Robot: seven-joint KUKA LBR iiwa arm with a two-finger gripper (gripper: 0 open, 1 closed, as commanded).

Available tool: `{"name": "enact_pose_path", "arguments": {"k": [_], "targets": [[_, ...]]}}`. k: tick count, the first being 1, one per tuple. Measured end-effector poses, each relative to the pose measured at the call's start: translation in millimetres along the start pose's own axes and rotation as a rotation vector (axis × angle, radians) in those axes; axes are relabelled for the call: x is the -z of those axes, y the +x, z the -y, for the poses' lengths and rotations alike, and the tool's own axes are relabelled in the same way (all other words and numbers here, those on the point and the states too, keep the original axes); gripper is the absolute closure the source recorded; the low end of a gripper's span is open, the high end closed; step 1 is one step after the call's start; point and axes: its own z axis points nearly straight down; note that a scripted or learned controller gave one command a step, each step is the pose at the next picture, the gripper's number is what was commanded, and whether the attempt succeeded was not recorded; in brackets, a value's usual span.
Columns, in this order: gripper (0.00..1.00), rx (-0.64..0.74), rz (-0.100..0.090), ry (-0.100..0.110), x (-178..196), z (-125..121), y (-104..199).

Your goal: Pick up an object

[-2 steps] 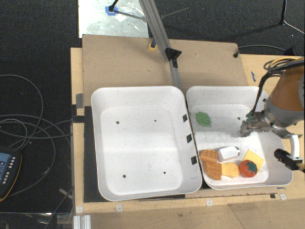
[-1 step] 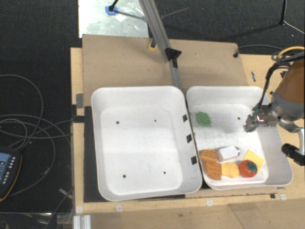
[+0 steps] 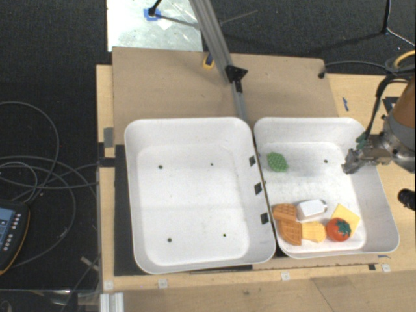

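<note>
Seemingly bare gripper (image 3: 348, 164) above right bin (image 3: 374, 200), near green object (image 3: 277, 162).

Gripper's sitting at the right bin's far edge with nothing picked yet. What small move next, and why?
Probably shift the gripper toward the near end of the right bin and over the cluster there: waffle, white block, yellow wedge, tomato. It sits at the bin's right wall with nothing beneath. The green piece lies alone, an easier alternative.

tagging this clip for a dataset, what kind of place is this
Probably a robotics lab test bench: two white bins side by side on a wooden bench, toy food such as a tomato for grasping, loose cables on dark carpet.
</note>
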Motion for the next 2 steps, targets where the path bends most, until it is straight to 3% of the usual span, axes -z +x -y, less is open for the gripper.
{"name": "enact_pose_path", "arguments": {"k": [1, 2], "targets": [[1.0, 0.0, 0.001, -0.001, 47.4, -7.6, -6.2], [1.0, 0.005, -0.004, 0.003, 56.4, -6.7, 48.1]]}}
